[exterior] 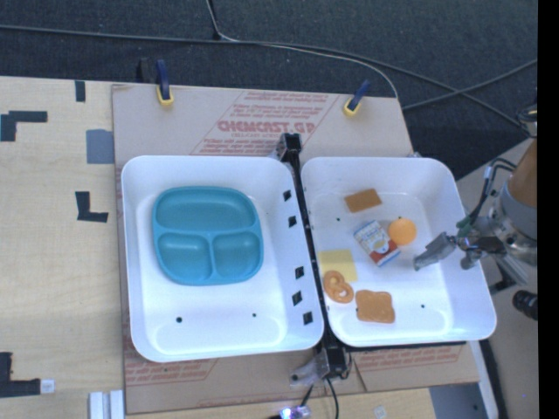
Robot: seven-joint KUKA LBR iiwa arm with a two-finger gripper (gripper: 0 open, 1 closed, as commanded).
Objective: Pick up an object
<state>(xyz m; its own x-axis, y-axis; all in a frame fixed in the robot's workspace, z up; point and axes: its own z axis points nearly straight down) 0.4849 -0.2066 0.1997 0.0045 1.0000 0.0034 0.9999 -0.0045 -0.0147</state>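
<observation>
My likeliest target is the orange ball (402, 231), sitting in the right bin (437, 182) at centre-right of the frame, touching or just beside a small printed carton (374, 241) on its left. Both lie near the claw (437, 251), which reaches in from the right edge and hangs low over the bin's right half, just right of the ball. I see one grey finger pointing left toward the ball, but I cannot tell whether the claw is spread or closed; nothing sits between its fingers that I can make out.

Around the carton the other pieces are scattered apart, which I judge leaves room for a grasp: a brown cracker (362, 201) above, a yellow square (337, 264) and a pretzel (337, 287) toward the bin's left wall, a toast slice (375, 306) at the bottom.

The left bin (140, 234) holds a blue divided plate (208, 235). Both bins rest on a cardboard sheet (253, 120) clamped to the desk (52, 164) at the top, presumably so nothing slides.
</observation>
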